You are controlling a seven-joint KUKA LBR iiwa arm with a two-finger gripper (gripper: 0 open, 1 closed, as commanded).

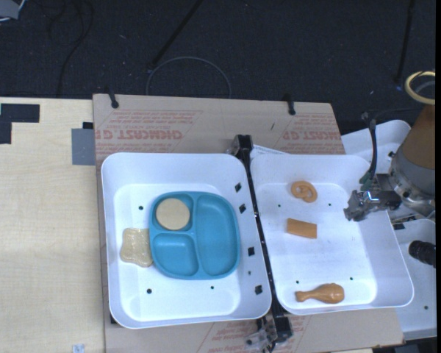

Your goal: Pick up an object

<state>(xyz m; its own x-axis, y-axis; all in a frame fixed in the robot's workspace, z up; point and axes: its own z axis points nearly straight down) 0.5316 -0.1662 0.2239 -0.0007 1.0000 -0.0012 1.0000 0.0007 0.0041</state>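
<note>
At the right bin's right rim hangs the metal claw; whether its jaws stand apart I cannot tell. Left of it lie a tan pretzel-shaped piece, an orange rectangular block and a brown drumstick-shaped toy.

The arm enters at the right edge of the frame, its orange band uppermost and the grey wrist below. The gripper projects leftward from the wrist at mid-height on the right side, nothing visible between its fingers.
</note>
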